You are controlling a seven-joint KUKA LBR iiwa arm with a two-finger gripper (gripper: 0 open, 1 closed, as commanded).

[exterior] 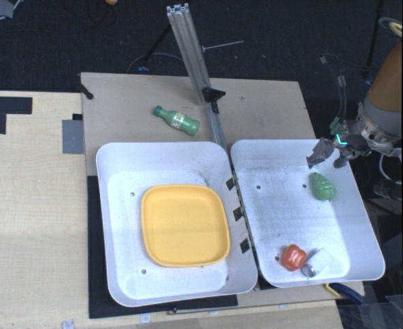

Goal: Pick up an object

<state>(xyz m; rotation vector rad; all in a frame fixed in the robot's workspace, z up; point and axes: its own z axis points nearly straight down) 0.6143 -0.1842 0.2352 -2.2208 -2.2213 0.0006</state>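
A green lumpy object (322, 186) lies in the right bin (284, 204) near its far right side. A red object (293, 257) rests near that bin's front edge with a small grey piece (309, 271) beside it. My gripper (330, 154) hangs over the far right corner of the right bin, just above and behind the green object. Its two dark fingers are spread apart with nothing between them.
The left bin (119, 184) holds a yellow square plate (185, 225). A green bottle (177, 120) lies on the bench behind the left bin. A metal rail (194, 53) slants up from between the bins. Cables hang by the arm at the right.
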